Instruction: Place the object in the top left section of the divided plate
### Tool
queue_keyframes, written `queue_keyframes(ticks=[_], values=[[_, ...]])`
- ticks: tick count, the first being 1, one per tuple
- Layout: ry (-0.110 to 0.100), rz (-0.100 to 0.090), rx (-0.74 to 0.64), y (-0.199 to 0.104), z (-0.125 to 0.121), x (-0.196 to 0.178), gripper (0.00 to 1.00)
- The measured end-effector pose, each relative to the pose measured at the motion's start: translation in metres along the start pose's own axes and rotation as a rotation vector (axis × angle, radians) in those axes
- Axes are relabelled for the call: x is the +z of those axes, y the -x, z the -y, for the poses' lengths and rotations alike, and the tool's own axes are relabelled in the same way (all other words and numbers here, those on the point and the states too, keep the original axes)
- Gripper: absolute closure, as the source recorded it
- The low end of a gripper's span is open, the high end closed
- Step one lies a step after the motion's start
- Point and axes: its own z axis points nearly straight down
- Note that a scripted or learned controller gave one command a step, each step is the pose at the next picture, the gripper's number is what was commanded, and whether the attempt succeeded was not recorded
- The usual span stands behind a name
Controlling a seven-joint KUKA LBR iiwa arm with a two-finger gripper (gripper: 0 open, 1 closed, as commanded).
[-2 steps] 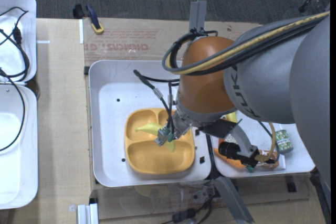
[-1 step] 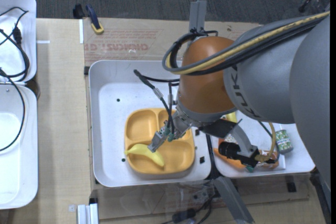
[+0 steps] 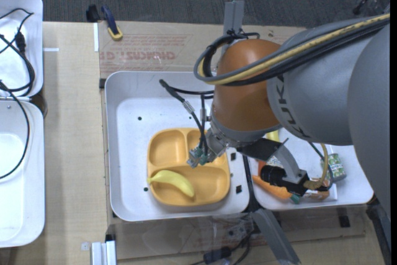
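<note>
Claw (image 3: 200, 157) over the divided plate (image 3: 166, 147); banana (image 3: 172, 181) in its lower section.

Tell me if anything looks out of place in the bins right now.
The banana lies in the large bottom section of the yellow divided plate, not the top left section. Nothing looks spilled or damaged.

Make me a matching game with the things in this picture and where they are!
Things:
1. curved yellow banana
2. orange carrot
3. blue-handled clamp
4. yellow divided plastic plate

Places:
A. on the brown cardboard behind the bins
B. in the left white bin
C. in the plate's big bottom section
D. in the right white bin

Pairs: 1-C, 2-D, 3-A, 4-B
</note>
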Motion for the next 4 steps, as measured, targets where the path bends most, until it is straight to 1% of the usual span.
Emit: queue_keyframes(ticks=[1,2,3,4], values=[[0.018,0.002,0.004,0.028,0.019,0.093,1.00],[0.004,0.001,0.017,0.094,0.057,-0.030,1.00],[0.003,0.000,0.035,0.045,0.037,-0.038,1.00],[0.000,-0.001,0.111,0.024,0.021,0.009,1.00]])
